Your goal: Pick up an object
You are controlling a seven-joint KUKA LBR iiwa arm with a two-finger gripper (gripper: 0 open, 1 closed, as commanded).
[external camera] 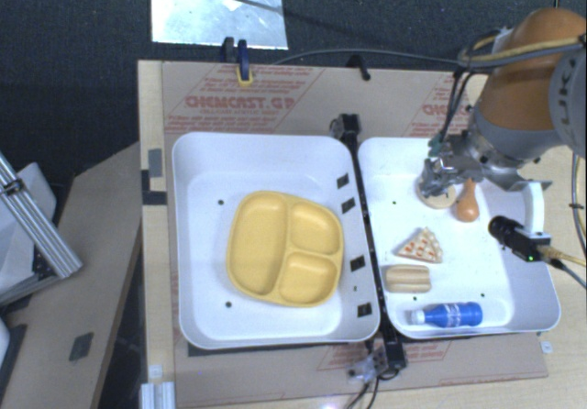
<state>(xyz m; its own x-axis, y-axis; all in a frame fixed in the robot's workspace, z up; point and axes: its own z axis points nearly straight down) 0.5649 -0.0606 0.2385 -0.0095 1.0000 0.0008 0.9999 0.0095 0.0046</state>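
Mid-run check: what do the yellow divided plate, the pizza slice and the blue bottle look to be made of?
Yellow divided plate: likely moulded plastic, smooth, uniform colour, soft sheen on its ridges.
Pizza slice: probably a toy of plastic or rubber; flat printed-looking toppings, too small to be sure.
Blue bottle: seemingly glossy plastic with a white cap and a highlight along its side.

You had two bins side by side: the left bin (197, 242) held a divided tray (284, 247). The right bin (541, 297) held a pizza slice (420, 246) mid-bin, a bun (406, 279) just in front, and a bottle (447, 315) nearest the front edge.
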